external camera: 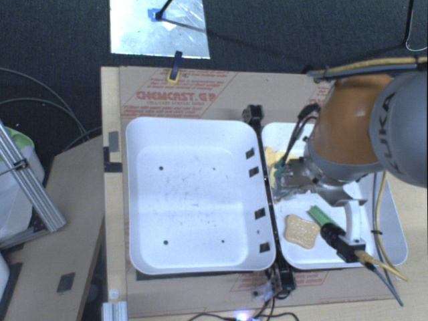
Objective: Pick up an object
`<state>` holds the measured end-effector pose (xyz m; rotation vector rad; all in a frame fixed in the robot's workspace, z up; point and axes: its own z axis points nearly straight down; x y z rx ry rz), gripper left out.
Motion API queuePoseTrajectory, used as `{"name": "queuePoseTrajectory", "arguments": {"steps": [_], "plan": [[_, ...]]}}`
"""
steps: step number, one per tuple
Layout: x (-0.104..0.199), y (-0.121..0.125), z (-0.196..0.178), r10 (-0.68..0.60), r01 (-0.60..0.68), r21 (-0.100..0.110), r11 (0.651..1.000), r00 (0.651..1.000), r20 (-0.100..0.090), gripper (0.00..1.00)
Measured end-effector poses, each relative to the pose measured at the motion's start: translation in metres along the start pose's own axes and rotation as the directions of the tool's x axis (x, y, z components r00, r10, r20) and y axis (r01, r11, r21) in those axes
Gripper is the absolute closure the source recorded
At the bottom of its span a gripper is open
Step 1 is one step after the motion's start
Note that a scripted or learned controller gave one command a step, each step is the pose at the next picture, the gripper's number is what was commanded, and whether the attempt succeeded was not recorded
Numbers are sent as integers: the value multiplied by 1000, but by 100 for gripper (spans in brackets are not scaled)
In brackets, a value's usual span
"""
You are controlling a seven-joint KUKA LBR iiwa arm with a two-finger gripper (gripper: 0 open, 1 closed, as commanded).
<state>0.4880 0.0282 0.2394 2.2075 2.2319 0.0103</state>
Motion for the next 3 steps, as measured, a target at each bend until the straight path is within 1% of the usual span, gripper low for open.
{"name": "queuePoseTrajectory", "arguments": {"steps": [1, 2, 3], "plan": [[57, -1, -3, 0, 0, 5, 1000, 1000, 0, 100], [20, 1, -58, 12, -12, -2, 1000, 1000, 3, 100], [28, 1, -149, 5, -5, -7, 1000, 1000, 1, 100]]}}
